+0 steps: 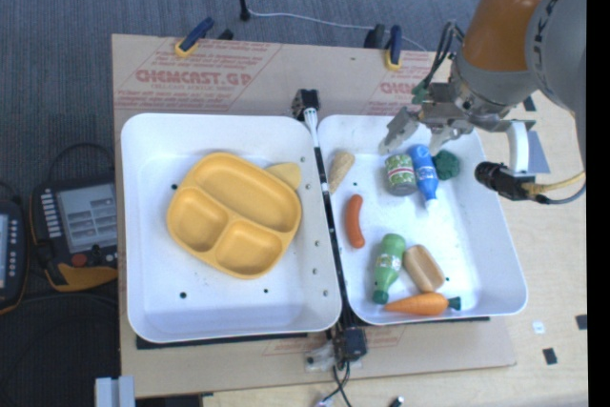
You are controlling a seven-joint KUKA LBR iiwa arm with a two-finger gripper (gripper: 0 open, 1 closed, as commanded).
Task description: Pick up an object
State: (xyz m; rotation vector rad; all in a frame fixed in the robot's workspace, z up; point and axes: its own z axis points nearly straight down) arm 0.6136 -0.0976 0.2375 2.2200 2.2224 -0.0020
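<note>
Grey carpet surrounds the desk, on which a printed cardboard sheet carries two shallow white bins side by side. All positions below are given relative to the right bin (500, 248).

Nearest the camera, along that bin's near wall, lies a carrot (419, 305). Just beyond it sit a bread roll (423, 267) and a green bottle (387, 268), the bottle touching or almost touching the carrot. Further in, by the bin's left wall, lies a sausage (354, 220), with a pale corn-like piece (339, 169) beyond it. Across the shared wall, the left bin (152, 300) holds a yellow divided plate (234, 213).

At the right bin's far end, a green-labelled can (401, 173), a blue bottle (424, 172) and a dark green lump (446, 164) are crowded together, touching.

The gripper (419, 127) hangs above this far cluster. Its fingers look spread, one pale finger (397, 131) angled out towards the can; nothing is visible between them. The slanted view makes contact with the blue bottle's top hard to judge; it appears just clear.

Assessment: the step in hand is the approach. A sound grasp calls for centring on one item, probably the blue bottle, fingers straddling its narrow width, and a straight descent so the can is not nudged.
</note>
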